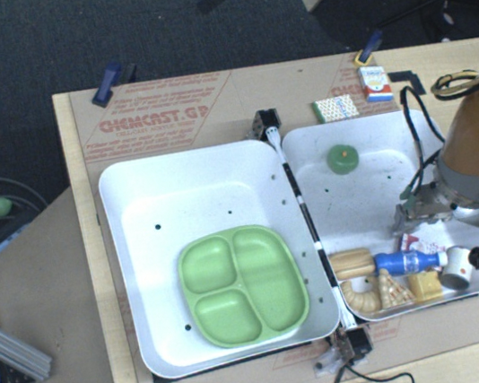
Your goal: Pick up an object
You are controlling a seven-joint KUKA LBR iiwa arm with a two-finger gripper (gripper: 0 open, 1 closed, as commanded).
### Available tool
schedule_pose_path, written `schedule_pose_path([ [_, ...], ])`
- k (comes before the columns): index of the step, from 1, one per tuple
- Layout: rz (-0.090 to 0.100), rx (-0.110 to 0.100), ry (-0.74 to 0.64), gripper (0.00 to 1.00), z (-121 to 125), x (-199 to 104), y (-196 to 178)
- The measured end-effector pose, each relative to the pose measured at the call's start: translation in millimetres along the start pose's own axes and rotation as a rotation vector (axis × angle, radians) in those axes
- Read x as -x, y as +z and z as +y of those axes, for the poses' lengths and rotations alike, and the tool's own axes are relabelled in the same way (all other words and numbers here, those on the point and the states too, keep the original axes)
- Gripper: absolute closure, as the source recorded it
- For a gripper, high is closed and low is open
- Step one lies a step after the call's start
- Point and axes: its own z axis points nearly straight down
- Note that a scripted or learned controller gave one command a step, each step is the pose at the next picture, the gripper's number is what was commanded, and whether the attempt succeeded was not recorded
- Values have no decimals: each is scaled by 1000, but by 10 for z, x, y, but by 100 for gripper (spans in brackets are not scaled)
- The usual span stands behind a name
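My arm [478, 151] reaches in from the right over the right bin [366, 133]. My gripper [419, 206] sits low above the bin floor, at its right side, just far of the pile of objects along the near wall. I cannot tell from this angle whether my jaws are open or closed, and nothing visible sits between them.

Candidates for the pick, all in the right bin:
- blue bottle with a white cap [410, 261], lying on its side, cap to the right, in the near pile; closest to me.
- tan rounded block [353, 261], left end of the pile, touching the bin divider side.
- yellow piece [426, 287], near the front wall, partly under the bottle.
- green round knob-like object [342, 159], alone at the far side, well apart from everything.

The left bin [140, 248] holds a green divided plate [242, 286]; flat and wide, poor fit for my jaws.

Judgement: the bottle is the nearest target, but it touches its neighbours, so jaws should straddle its body across the short axis, away from the cap. Risk: a finger lands on the yellow piece and the bottle rolls. The green object offers a cleaner, uncluttered approach if the pile attempt looks crowded. Descend vertically, close only once at floor level.
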Motion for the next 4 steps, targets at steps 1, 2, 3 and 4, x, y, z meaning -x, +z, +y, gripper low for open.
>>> schedule_pose_path([
  [1, 0, 2, -3, 100, 532, -84, -915],
  [2, 1, -2, -2, 0, 523, -82, -902],
  [3, 3, -6, -2, 0, 983, -464, -29],
  [4, 1, -1, -2, 0, 1515, -511, 108],
])
